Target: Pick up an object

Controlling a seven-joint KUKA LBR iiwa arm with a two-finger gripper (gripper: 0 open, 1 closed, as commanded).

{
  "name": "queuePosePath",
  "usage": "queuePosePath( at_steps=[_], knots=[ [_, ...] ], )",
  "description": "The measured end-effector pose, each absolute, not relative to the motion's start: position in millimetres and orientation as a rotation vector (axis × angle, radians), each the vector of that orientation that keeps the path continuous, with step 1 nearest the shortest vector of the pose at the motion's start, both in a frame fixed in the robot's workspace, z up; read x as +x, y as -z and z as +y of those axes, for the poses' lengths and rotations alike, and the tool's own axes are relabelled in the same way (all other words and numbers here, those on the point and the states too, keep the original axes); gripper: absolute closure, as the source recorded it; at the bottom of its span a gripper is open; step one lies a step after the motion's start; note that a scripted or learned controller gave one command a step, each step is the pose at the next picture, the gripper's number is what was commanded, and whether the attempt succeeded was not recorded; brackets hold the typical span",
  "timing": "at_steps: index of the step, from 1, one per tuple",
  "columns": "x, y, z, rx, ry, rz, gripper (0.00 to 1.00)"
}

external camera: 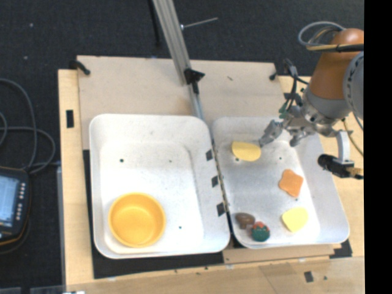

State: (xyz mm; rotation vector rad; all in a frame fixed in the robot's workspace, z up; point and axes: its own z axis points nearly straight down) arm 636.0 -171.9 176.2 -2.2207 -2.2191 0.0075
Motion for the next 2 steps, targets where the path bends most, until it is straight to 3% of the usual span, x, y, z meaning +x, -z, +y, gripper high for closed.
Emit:
queuePosePath(
  at_steps=[1, 2],
  knots=[
    [634.2, -114.3, -167.5, -2.220, -0.006, -2.219, 0.00],
    [634.2, -100.5, -168.7, -2.224, -0.004, -2.220, 0.00]
  ],
)
